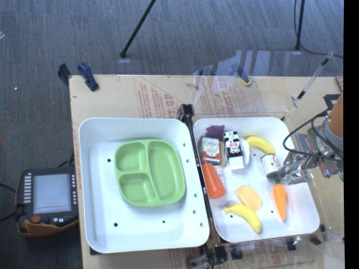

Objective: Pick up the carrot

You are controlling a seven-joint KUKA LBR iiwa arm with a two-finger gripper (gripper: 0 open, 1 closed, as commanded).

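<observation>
Gripper (290, 174) sits just above carrot (280, 202) top in right bin (303, 217). Can't tell if it's open or closed. Green plate (150, 171) in left bin (95, 217).

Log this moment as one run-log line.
task: pick up carrot | end effector: above carrot top, right bin | carrot: lying on bin floor, not lifted | status: grasp pending

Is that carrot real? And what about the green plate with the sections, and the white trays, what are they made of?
The carrot looks like a plastic toy: even orange, smooth, with a tidy green tip. The green plate seems moulded plastic too, matte, with rounded dividers and one flat colour. The white bins look like plastic or coated trays with a slight sheen; the view cannot settle which.
</observation>
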